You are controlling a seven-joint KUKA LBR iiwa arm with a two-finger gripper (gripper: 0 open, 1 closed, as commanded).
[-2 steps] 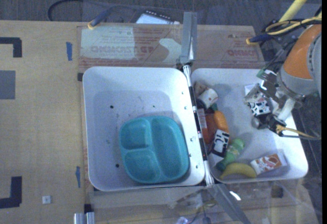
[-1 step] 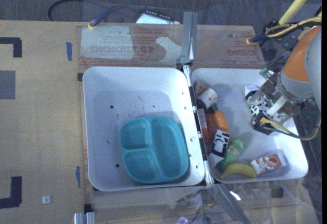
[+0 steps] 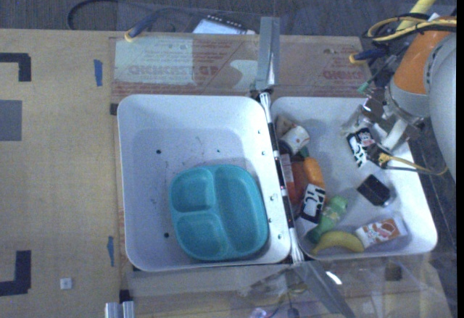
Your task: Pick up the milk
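A small black-and-white milk carton (image 3: 360, 145) sits at the tip of my gripper (image 3: 371, 141), at the back right of the right bin (image 3: 424, 226). It appears to be pinched between the two fingers, and the gripper is shut on it. The grey wrist and orange band (image 3: 415, 74) rise above it towards the right edge. A second black-and-white patterned carton (image 3: 313, 202) lies near the bin's left wall, apart from the gripper.
The right bin also holds a black block (image 3: 375, 190), a banana (image 3: 339, 241), a green item (image 3: 332, 211), an orange item (image 3: 312, 170), a white cup (image 3: 295, 138) and an orange-and-white box (image 3: 380, 232). A teal divided plate (image 3: 217, 212) lies in the left bin (image 3: 145, 128).
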